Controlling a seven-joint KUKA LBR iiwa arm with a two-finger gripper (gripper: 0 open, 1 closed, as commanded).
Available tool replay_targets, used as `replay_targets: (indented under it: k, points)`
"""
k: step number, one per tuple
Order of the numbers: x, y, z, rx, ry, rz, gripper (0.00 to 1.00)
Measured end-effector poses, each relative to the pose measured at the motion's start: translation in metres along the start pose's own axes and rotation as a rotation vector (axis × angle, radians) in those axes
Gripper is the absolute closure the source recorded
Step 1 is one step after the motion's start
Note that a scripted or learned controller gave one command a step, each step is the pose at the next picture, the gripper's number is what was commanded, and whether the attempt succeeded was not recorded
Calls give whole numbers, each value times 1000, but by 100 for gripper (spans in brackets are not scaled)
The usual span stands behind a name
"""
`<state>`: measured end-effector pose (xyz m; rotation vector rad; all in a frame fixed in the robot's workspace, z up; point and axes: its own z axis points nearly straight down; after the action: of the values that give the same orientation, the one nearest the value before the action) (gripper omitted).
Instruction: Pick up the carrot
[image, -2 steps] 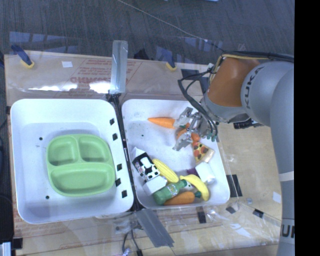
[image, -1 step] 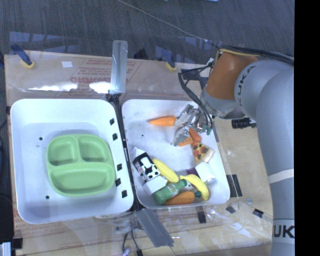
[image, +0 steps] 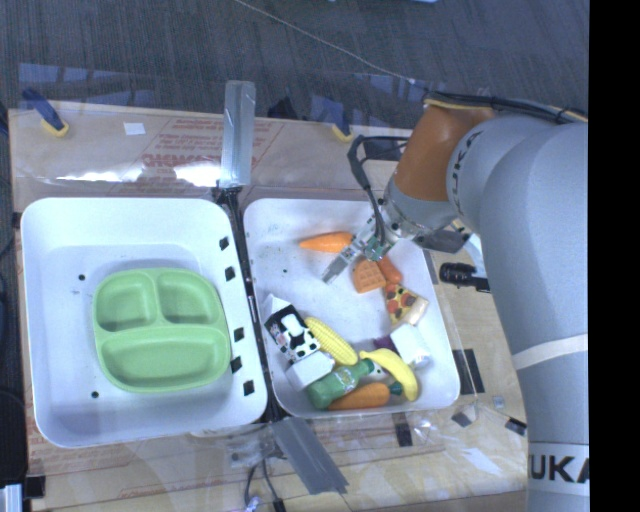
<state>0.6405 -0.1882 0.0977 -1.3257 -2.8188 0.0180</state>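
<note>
The carrot (image: 324, 241), orange and tapered, lies flat in the upper part of the right bin (image: 262, 290), tip pointing left. My gripper (image: 340, 258) is low over the bin just right of and below the carrot's thick end. Its fingers stand open: one grey finger (image: 336, 268) slants down-left below the carrot, and the other is by the carrot's thick end. Nothing is clamped between them.
Right of the gripper lie an orange waffle-like piece (image: 367, 276) and a pizza slice (image: 405, 304). A cow-patterned toy (image: 289, 334), corn (image: 331, 341), a banana (image: 396, 371), a green bottle (image: 340, 382) and another orange piece (image: 360, 398) crowd the bin's front. The left bin (image: 50, 250) holds a green divided plate (image: 160, 330).
</note>
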Motion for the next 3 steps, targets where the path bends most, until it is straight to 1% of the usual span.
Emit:
replay_targets:
  k: [1,2,3]
  points:
    - [23,16,10,4,0,234,0]
    - [23,34,11,-7,2,668,0]
    - [24,35,1,-7,-1,658,100]
